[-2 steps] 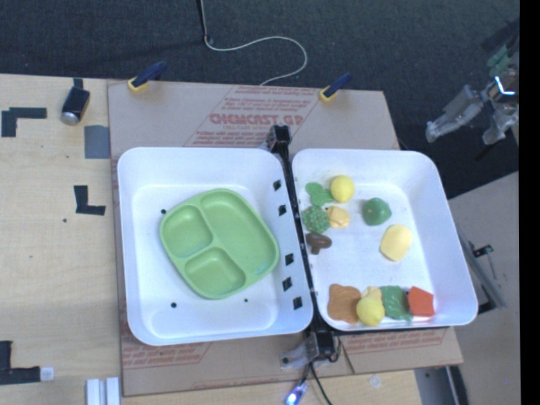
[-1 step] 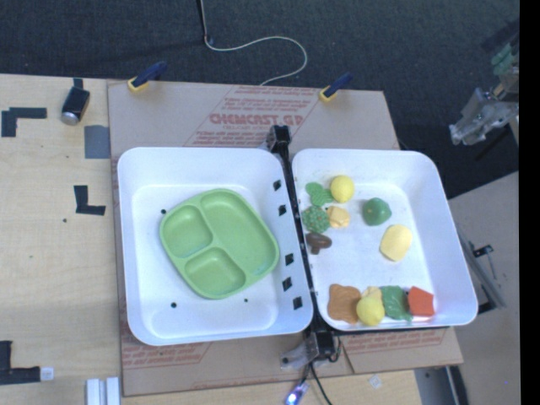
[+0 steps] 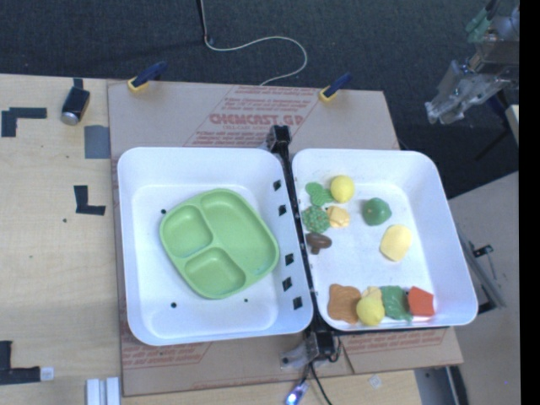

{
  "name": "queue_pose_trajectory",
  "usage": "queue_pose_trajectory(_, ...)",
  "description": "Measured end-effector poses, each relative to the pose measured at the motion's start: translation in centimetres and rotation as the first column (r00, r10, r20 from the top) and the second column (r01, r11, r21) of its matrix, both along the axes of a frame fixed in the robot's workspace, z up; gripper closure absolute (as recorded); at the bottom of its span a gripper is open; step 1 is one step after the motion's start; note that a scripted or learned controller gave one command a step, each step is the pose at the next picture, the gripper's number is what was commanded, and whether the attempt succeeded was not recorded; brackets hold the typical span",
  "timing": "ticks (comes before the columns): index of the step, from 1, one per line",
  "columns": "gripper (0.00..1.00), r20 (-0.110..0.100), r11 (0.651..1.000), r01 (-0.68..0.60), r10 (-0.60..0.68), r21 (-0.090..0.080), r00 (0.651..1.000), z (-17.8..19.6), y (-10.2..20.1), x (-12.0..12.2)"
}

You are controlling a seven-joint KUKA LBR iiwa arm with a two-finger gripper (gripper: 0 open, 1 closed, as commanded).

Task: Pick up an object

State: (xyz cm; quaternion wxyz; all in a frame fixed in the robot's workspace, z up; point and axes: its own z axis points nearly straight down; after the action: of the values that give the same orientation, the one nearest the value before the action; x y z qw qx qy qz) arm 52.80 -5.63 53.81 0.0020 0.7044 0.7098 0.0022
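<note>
The right bin [image 3: 439, 218] holds several small toy foods. Near its left wall lie a yellow ball [image 3: 342, 187], a green leafy piece [image 3: 318, 194], a green bumpy piece [image 3: 316, 219] and a brown piece [image 3: 318, 243]. A green round one [image 3: 376, 211] and a yellow lemon shape [image 3: 395, 243] lie mid-bin. Along the front wall sit an orange-brown piece [image 3: 343, 303], a yellow pear shape [image 3: 370, 309], a green piece [image 3: 393, 302] and a red block [image 3: 421, 302]. My gripper [image 3: 447, 104] hangs at the upper right, outside the bins over the dark floor, well away from all the toys.
The left bin [image 3: 139, 226] holds a green divided plate [image 3: 219, 241]. Both bins rest on a cardboard sheet [image 3: 253, 116] held by two clamps. A white cable [image 3: 253, 45] loops behind the bench. A dark cylinder [image 3: 75, 104] lies at the far left.
</note>
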Motion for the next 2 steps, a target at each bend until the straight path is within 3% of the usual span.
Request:
queue_pose_trajectory(1,1.00,-0.013,1.000,0.007,-0.007,0.000,1.000,-5.5,1.5,-4.7)
queue_pose_trajectory(2,1.00,-0.010,1.000,-0.001,0.001,0.000,1.000,-7.9,8.8,-4.4)
